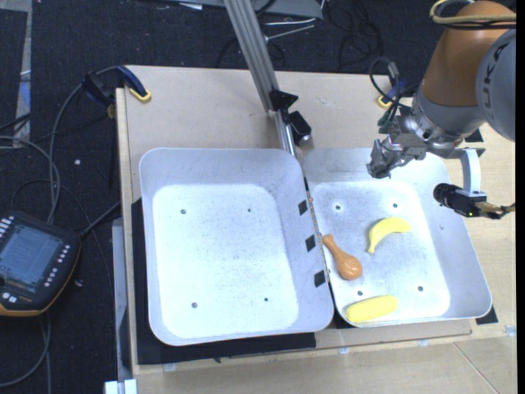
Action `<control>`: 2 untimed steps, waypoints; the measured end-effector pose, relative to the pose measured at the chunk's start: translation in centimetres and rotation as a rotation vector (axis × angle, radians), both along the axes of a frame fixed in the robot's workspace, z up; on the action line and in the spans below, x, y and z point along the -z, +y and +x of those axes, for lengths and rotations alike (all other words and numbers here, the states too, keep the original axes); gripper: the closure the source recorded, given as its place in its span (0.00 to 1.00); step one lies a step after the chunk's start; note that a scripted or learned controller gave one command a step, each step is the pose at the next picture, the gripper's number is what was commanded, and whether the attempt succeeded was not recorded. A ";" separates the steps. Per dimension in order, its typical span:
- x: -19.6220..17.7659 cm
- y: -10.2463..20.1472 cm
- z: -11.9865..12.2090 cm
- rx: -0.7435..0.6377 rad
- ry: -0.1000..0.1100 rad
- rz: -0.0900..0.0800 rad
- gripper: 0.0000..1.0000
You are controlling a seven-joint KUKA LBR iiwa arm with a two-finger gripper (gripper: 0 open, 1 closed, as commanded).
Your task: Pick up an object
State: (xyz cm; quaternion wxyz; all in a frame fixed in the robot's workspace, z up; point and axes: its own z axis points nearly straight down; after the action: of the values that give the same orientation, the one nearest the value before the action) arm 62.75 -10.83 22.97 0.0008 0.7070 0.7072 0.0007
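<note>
Hanging over the upper right of the frame, the gripper (382, 167) sits just above the far rim of the right bin (459, 253), near that bin's upper middle edge. Whether the jaws are apart or closed cannot be told from this slant; nothing can be seen between them. The arm (463, 64) rises from it toward the upper right corner, its orange band broad above the grey wrist.

Below the gripper, the right bin's floor is open for a stretch before the first object. A banana (385, 232) lies in the middle of that bin, curved, with room on all sides. Just left of it and lower, an orange drumstick-shaped toy (343, 258) lies slanted, its thin end close to the bin's left wall. A yellow lemon-like piece (372, 308) rests near the bin's lower edge, close to the rim there. The three are apart from one another, none touching.

The left bin (156, 245) fills the centre-left of the frame, its right rim overlapping the right bin's left rim along a seam with small black clips. A metal pole (258, 52) slants down from the top centre to that seam. Both bins rest on the bench (197, 105), which shows bare wood above them. A handheld pendant (29, 261) lies at the left edge, off the bench.
</note>
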 end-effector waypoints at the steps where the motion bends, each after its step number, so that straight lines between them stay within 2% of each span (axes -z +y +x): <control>1: 0.9 4.8 0.6 -0.004 0.003 0.001 1.00; 2: 0.8 10.9 0.8 -0.005 0.002 0.001 1.00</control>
State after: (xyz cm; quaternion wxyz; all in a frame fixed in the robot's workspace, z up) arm 63.55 0.03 22.13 -0.0004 0.7052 0.7090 0.0006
